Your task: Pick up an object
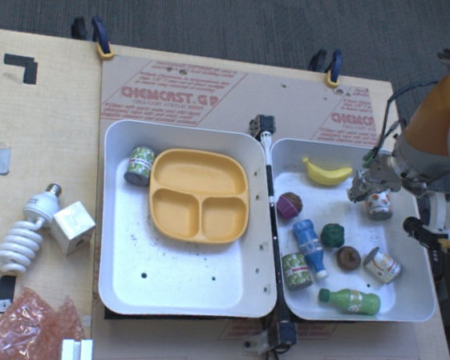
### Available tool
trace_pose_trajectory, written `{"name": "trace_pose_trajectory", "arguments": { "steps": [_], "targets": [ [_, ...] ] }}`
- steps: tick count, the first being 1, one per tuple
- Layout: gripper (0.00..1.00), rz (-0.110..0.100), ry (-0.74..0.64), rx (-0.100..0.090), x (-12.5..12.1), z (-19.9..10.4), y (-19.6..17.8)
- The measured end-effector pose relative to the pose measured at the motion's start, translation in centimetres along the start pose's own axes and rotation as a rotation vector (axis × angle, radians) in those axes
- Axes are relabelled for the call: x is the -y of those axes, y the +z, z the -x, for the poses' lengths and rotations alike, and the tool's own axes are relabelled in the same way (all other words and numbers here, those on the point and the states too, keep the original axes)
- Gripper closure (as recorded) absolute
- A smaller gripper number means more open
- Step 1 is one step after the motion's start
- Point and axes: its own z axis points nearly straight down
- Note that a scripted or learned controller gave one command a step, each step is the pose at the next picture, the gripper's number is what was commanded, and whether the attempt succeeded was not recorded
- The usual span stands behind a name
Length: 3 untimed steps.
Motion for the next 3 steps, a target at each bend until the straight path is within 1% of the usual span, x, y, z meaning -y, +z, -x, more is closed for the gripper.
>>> {"name": "trace_pose_trajectory", "arguments": {
  "steps": [1, 2, 3],
  "targets": [
    [1.00, -0.001, 0.007, 0.008, -2.0, 3.1, -8.9],
    [0.00, -0.002, 0.006, 0.008, -2.0, 3.0, -8.9],
    [0.00, -0.001, 0.008, 0.008, -2.0, -0.5, -0.5]
  ]
}}
